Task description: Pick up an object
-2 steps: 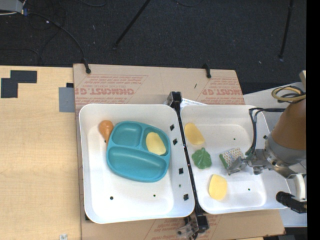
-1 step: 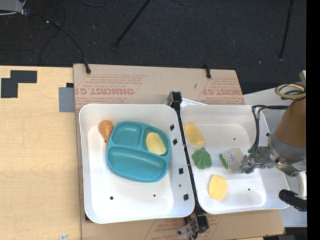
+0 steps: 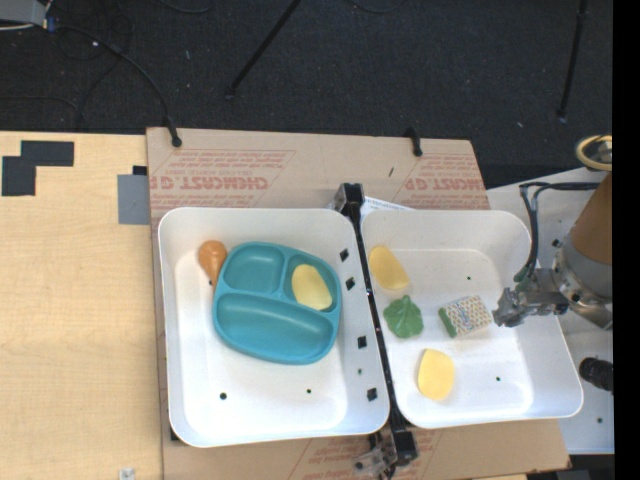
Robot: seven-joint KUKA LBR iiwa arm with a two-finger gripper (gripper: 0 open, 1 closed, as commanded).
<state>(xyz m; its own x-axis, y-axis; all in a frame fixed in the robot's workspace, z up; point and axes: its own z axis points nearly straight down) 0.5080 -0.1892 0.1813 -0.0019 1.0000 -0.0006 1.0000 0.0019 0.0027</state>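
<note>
You're looking down on two white plastic bins. The gripper (image 3: 512, 308) sits low at the right bin's (image 3: 540, 393) right edge, just beside a small patterned block w/ a green end (image 3: 466, 315), the nearest thing to pick. Can't tell if the fingers are open or closed; too small and dark.

Risk, as a guess: the block is close to the tips, so a descent may nudge it aside instead of straddling it.

Also in the right bin: leafy green piece (image 3: 403, 317) mid-bin, smooth yellow lumps near the back-left (image 3: 387, 267) and front edge (image 3: 435, 374). Left bin (image 3: 190, 388): glossy teal divided tray (image 3: 270, 313) holding a yellow oval (image 3: 312, 287); orange piece (image 3: 211, 258) by its back-left.
</note>
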